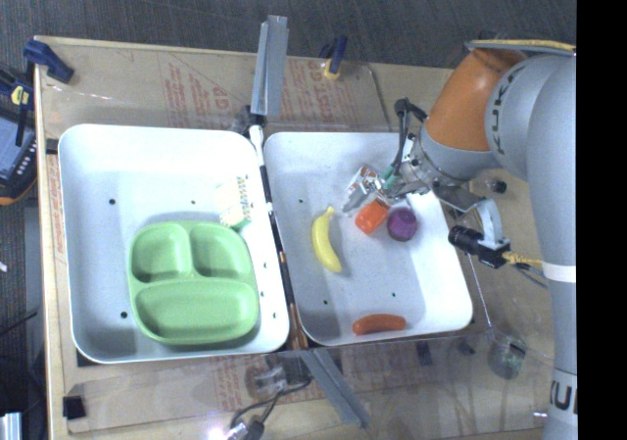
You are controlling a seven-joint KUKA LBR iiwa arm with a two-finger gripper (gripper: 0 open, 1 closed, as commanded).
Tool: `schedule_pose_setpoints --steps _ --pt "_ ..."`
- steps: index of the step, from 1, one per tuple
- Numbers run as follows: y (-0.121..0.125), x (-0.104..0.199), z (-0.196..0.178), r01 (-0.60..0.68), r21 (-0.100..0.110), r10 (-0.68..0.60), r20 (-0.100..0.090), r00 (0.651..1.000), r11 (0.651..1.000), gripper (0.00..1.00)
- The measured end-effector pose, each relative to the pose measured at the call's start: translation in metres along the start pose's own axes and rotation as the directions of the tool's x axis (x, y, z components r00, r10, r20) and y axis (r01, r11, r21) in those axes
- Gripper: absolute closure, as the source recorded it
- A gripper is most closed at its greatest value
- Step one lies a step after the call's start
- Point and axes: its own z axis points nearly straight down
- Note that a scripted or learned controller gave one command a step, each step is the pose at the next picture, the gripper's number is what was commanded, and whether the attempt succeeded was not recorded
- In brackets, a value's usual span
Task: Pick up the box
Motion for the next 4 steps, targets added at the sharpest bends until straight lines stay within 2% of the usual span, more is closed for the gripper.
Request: schedule_pose_setpoints --steps 1,2,3,4 --pt "0.069 -0.020 0.035 0.020 -0.015 -0.020 0.010 1.000 1.000 0.00" --pt "0.043 0.055 0.030 0.114 -0.013 -0.114 0.008 0.993 0.993 0.00" --pt "0.045 0.052 0.018 0.114 -0.017 -0.113 0.015 0.993 0.993 1.00" --pt "0.045 0.052 0.018 0.114 -0.017 -0.114 0.015 0.993 0.993 0.00"
